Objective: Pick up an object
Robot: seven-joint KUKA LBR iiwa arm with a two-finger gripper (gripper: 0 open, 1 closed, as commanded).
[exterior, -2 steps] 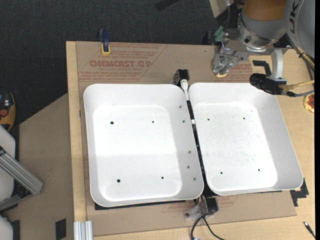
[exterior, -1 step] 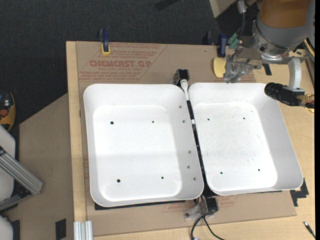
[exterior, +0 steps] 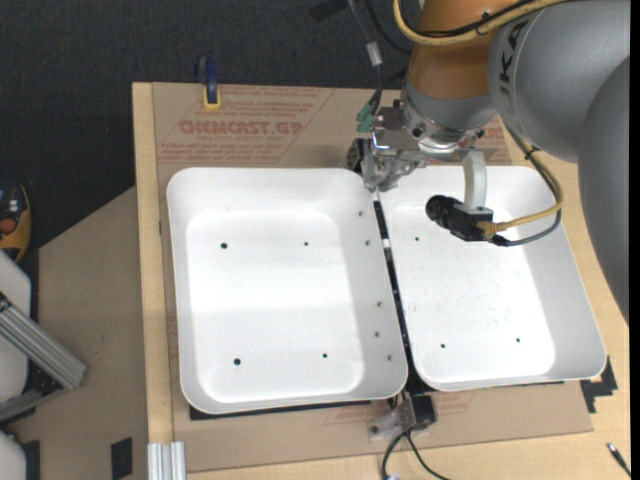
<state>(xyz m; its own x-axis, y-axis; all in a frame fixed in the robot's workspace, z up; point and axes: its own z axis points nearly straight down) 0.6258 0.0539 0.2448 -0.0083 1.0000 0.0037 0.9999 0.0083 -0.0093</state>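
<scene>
Gripper (exterior: 385, 168) is hovering at the far end of the seam between left bin (exterior: 190, 268) and right bin (exterior: 560, 298), finger state unreadable, so it's risking descending onto rims and grabbing nothing.

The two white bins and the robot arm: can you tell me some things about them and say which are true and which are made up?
1. Two white bins sit side by side: left bin, right bin. True.
2. The hand hangs over the middle of the left bin. False: it is at the far edge, near where the bins meet.
3. The arm has an orange band. True.
4. A blue clamp grips the board's far edge. True.
5. The bins rest on a green cloth. False: they rest on a brown board.
</scene>
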